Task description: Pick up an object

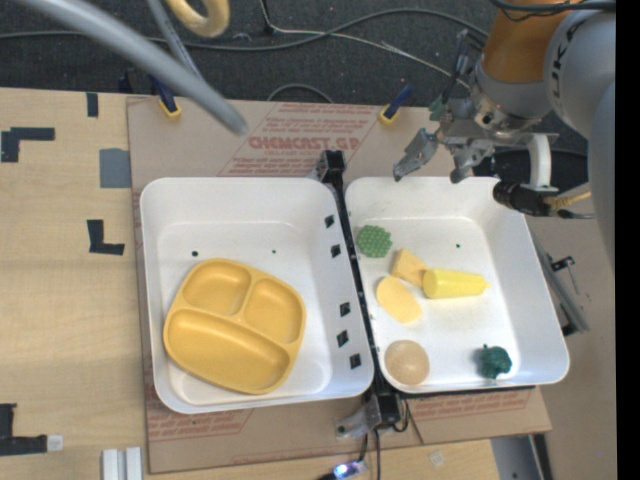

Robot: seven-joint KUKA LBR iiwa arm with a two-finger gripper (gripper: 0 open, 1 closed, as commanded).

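The right bin holds several small items: a green round piece, a yellow wedge, a yellow cylinder, a pale yellow oval, a tan round piece and a dark green lump. My gripper hovers above the far rim of the right bin, open, with nothing between its fingers. It is well above and behind the objects.
The left bin holds a yellow divided plate. A black divider runs between the bins. Grey hoses and a yellow loop cross the upper left. Cables lie behind the bins.
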